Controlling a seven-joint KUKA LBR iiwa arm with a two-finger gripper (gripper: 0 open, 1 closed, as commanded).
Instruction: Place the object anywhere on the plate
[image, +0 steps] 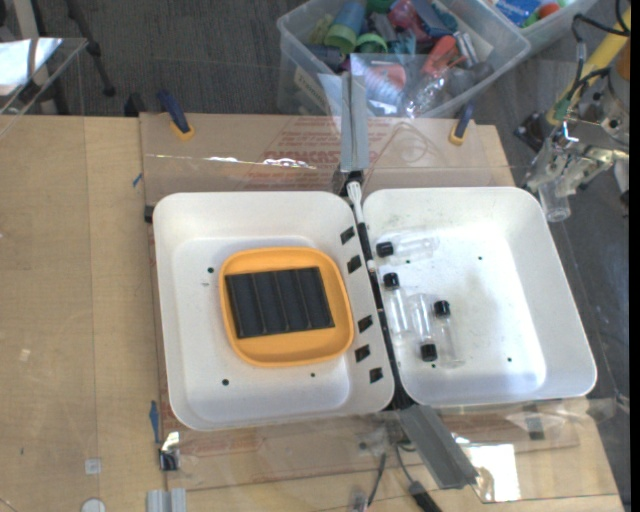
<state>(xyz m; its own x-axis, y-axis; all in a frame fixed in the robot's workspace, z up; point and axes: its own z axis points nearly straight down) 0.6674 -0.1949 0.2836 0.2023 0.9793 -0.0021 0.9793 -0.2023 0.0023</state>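
Already, the black rectangular ridged slab (278, 303) lies flat on the orange rounded-square plate (290, 352), roughly in its middle, with a band of orange rim showing all round it. The plate rests on the floor of the left shallow white bin (190, 385), a little towards the wall it shares with its neighbour. Whether the gripper has hold of anything cannot be told from this view.

Nothing lies over the slab or the plate. Along the shared wall between the bins sits a row of small black clips (354, 263), just beside the plate's right edge but apart from it. Beyond that wall, in the right shallow white bin (530, 300), several small clear vials with black caps (440, 330) lie on their sides, grouped near the left of that bin and well apart from the slab.

Both bins stand on a pale wooden bench (70, 300). At the far end a grey metal bar (350, 120) runs up from the bins' junction, and behind it stands a clear plastic tub of coloured oddments (400, 40).
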